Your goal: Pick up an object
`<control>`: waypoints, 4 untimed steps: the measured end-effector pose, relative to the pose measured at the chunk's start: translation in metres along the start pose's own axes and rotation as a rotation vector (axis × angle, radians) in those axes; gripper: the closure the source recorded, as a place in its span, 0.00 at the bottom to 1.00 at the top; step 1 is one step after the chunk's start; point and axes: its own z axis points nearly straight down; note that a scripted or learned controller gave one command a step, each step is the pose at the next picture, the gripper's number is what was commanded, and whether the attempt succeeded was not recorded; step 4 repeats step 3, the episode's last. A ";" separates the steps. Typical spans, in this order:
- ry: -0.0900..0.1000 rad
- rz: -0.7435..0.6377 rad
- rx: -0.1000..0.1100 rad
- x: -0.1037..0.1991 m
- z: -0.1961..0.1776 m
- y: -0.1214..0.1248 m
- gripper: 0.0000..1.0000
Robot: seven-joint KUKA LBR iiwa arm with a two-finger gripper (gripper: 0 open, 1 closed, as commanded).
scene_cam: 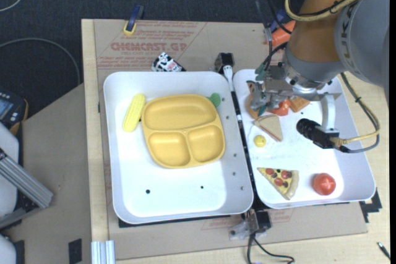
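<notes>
My gripper [267,102] hangs low over the back left of the right bin [356,179], just above a cluster of toy food: an orange-brown piece [255,110], a red piece [283,109] and a tan sandwich wedge [270,128]. The arm's body hides most of the fingers. Further forward in the same bin lie a small yellow ball [259,141], a pizza slice [280,180] and a red tomato [323,183].
The left bin [173,195] holds a yellow divided plate [183,129], a corn cob [133,112] and a green piece [215,98] behind the plate. A black cable connector [315,133] hangs over the right bin. A black-and-white toy [167,63] lies behind the bins.
</notes>
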 end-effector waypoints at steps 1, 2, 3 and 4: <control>-0.001 -0.001 -0.004 0.056 -0.001 0.004 1.00; -0.001 -0.001 -0.009 0.107 -0.025 0.018 1.00; -0.004 0.008 0.001 0.093 -0.006 0.019 1.00; -0.004 0.008 0.001 0.093 -0.006 0.019 1.00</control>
